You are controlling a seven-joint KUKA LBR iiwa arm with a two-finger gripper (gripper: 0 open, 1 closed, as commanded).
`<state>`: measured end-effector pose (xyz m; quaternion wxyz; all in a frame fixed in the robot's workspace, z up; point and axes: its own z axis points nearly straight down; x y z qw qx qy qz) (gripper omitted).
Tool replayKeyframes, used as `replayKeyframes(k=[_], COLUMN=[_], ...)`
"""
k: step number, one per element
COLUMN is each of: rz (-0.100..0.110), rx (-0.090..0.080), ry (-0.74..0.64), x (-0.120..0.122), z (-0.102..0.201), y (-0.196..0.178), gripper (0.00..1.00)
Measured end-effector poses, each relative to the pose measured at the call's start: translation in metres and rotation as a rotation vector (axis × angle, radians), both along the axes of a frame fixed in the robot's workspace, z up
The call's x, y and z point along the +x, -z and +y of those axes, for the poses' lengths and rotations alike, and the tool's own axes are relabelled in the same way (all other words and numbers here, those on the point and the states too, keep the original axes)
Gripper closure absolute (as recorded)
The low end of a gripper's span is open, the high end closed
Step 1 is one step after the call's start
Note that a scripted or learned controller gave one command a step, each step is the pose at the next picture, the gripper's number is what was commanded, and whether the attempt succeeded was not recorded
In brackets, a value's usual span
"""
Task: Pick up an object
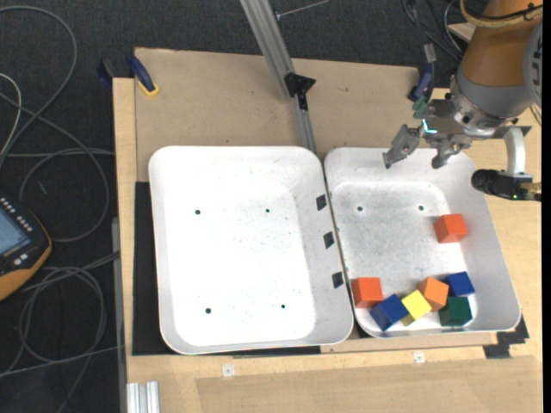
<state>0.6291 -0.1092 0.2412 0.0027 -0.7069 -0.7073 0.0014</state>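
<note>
I see the tool point(424, 149) hanging over the far rim of the right bin point(486, 265), its two dark fingers spread apart with nothing between them. That bin is shallow, white, smooth plastic with rounded corners and faint speckling. Inside it sit small hard-edged cubes: one orange block point(450, 228) alone, toward the middle from the tool, and a cluster along the near wall, made up of an orange cube point(368, 291), a blue one point(389, 311), a yellow one point(416, 305), another orange point(436, 292), a blue point(460, 284) and a green point(456, 311). The left bin point(172, 256) lies beside the right bin, on the pale wooden bench point(215, 93).
</note>
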Motion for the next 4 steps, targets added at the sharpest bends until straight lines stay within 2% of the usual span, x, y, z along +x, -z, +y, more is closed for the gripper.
replayKeyframes(k=[1,4], rz=[-0.005,0.001], rx=[-0.001,0.0], ry=[-0.001,0.001], x=[0.001,0.001], z=[0.0,0.008], y=[-0.003,0.136], gripper=[0.0,0.0])
